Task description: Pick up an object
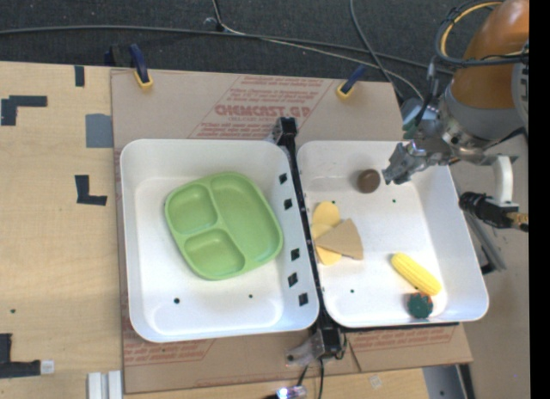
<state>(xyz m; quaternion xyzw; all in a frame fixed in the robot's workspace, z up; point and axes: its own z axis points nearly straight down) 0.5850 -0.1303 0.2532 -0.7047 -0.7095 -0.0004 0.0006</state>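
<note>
Small round brown ball (368, 181), dull-surfaced, resting on the floor of the right bin (447, 217) near its far edge, just left of the gripper (400, 168). Grey metal gripper tilted down toward the bin's upper right area, tip close beside the ball; cannot tell whether touching, and cannot tell whether open or closed, with nothing seen clamped. Above it, the grey arm (481, 113) with a glossy orange band, black cables looping around.

Elsewhere in the right bin: one flat tan wedge (344, 240), triangular, lying across one pale yellow rounded piece (325, 225) by the left wall; one bright yellow corn cob (416, 273), oblong and bumpy, toward the near right corner; one small dark green knobbly lump (419, 305) just below the corn, near the rim.

In the left bin (142, 242): one light green plastic tray (223, 225), smooth, rounded corners, three compartments, lying flat and turned at an angle.

Two shallow white bins in all, smooth plastic, side by side, joined by a black divider strip (294, 217), set on a brown cardboard sheet (249, 105) held by two blue-and-yellow clamps (138, 65) at the far edge
</note>
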